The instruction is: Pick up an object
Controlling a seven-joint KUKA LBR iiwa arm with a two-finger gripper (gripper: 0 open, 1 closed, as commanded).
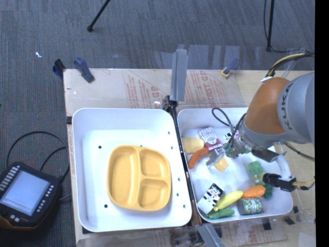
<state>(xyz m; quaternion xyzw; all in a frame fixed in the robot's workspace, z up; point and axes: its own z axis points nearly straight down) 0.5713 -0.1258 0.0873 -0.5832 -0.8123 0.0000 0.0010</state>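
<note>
My gripper [217, 157] reaches in from the right and sits low in the right bin [280, 206]. It is over the gap between an orange-red sausage-shaped toy [197, 158] and a small yellow wedge [222, 165]. A pale yellow block [191, 144] and a pink-and-white carton [207, 134] lie just beyond it on the far left. Whether anything is held is hidden by the wrist.
Near the right bin's front lie a cow-patterned carton [210, 196], a banana [229, 199], a green cucumber [221, 214], a green can [250, 206], a carrot [254, 191] and a green toy [255, 170]. The left bin [92, 133] holds a yellow divided plate [139, 177].
</note>
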